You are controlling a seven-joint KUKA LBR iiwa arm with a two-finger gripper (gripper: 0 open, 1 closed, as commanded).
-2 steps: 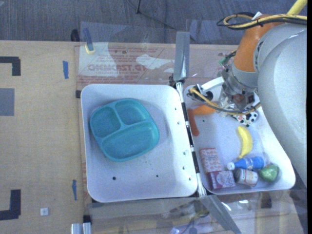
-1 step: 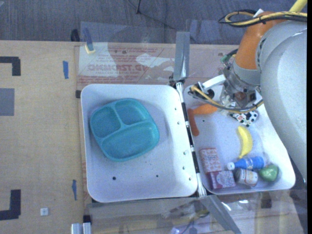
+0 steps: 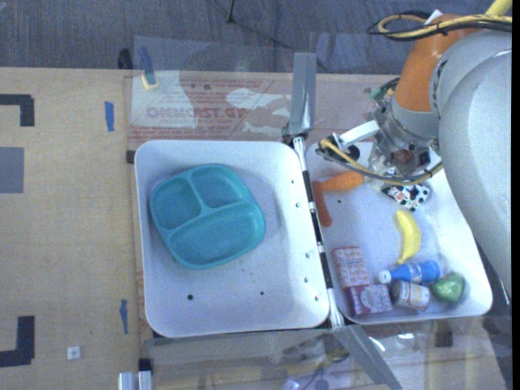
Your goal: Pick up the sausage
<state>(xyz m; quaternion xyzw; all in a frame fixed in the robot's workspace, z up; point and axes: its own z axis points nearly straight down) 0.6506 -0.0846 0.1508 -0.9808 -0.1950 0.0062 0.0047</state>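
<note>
Hand [image 3: 396,162] low in the right bin's [image 3: 467,218] far end, finger state impossible to tell. Sausage [image 3: 322,209] lying just left of and nearer than the hand, against the bin's left wall, below a carrot [image 3: 341,182].

The grey arm with the orange band [image 3: 455,80] runs off the top and right edges and covers the upper right corner of the right-hand white bin [image 3: 370,226], hiding its own gripper's fingers. A small black-and-white patterned object [image 3: 409,193] beneath the wrist is partly covered and too small to identify. The labels on the small red packets [image 3: 357,279] are illegible.
</note>
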